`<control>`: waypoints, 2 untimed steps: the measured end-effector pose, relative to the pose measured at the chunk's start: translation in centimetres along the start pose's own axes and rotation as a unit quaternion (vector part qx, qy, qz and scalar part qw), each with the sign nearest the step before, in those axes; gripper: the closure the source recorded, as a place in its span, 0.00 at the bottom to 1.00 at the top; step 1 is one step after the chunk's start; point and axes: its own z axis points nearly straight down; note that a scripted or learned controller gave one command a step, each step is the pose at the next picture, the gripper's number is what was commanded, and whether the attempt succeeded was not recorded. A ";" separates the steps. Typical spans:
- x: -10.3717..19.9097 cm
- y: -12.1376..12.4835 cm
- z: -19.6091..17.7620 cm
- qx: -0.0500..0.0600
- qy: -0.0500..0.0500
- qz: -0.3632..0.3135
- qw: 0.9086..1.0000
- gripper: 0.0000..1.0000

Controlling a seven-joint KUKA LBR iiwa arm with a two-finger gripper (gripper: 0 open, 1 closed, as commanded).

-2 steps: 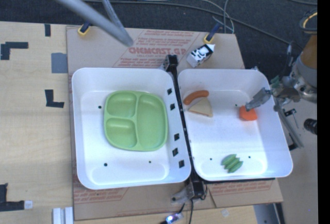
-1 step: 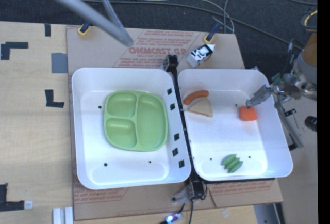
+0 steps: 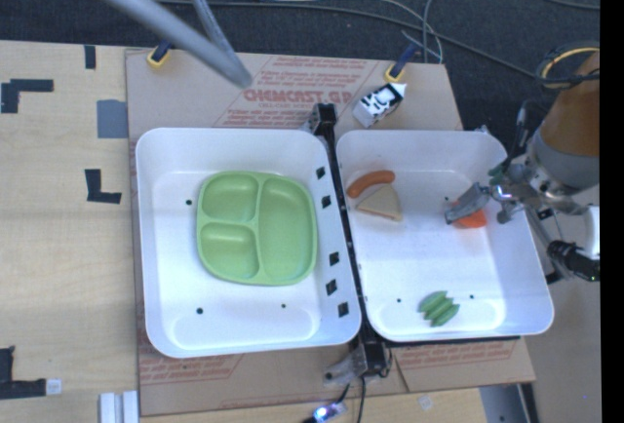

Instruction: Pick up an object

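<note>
My gripper (image 3: 465, 210) reaches in from the right and sits low over the right side of the right bin (image 3: 507, 314). A small orange-red object (image 3: 474, 221) lies directly under and beside its tip, partly covered by it. Whether the gripper has it I cannot tell. Further left in the same bin are an orange sausage (image 3: 370, 182) and a tan wedge of bread (image 3: 380, 205), touching each other. A green pea pod (image 3: 438, 307) rests near the bin's front wall.
The left bin (image 3: 166, 314) holds a green divided plate (image 3: 257, 226). A black divider with clips (image 3: 338, 236) runs between the bins. A small black-and-white figure (image 3: 378, 102) stands on the cardboard behind the right bin. Cables cross the dark floor at the back.
</note>
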 end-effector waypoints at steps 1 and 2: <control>0.6 -0.4 6.3 0.000 0.000 0.000 1.000 0.00; 0.6 -0.4 7.5 -0.003 -0.002 0.000 1.000 0.00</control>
